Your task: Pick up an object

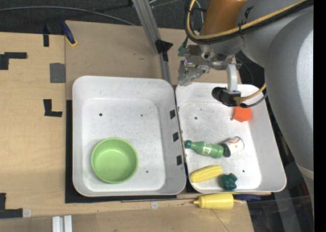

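The gripper (189, 74) hangs at the upper middle of the frame, over the far edge where the two bins meet, and whether it is open or closed around anything cannot be told. In the right bin (265, 175), toward the lower right, lie a green bottle (205, 148), a corn cob (206, 173), a small dark green piece (228, 181) and an orange block (242, 114). The left bin (122, 93) holds a green bowl (114, 160), and a yellow bottle (216, 201) lies just below the right bin.
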`<action>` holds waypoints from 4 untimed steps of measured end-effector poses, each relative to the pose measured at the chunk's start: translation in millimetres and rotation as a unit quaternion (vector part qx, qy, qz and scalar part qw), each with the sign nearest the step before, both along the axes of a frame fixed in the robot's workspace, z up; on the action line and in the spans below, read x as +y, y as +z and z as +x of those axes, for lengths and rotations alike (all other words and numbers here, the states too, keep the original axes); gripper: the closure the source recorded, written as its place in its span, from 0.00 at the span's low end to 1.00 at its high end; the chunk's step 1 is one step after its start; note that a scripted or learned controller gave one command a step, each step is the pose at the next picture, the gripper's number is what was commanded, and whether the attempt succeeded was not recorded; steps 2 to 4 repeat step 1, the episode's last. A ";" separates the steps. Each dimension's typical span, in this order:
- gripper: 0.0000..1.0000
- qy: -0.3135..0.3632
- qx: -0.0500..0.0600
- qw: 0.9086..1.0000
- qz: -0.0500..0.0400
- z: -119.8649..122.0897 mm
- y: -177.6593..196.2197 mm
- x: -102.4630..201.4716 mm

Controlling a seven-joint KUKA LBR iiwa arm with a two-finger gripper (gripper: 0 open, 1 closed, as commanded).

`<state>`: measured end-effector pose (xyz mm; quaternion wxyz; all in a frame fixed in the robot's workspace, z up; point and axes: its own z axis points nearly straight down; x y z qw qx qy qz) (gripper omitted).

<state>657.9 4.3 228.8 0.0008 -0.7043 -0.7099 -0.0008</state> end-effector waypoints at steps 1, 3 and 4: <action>1.00 0.000 0.000 1.000 0.000 -1.8 9.4 55.2; 1.00 0.000 0.000 1.000 0.000 -1.8 9.4 55.2; 1.00 0.000 0.000 1.000 0.000 -1.8 9.4 55.2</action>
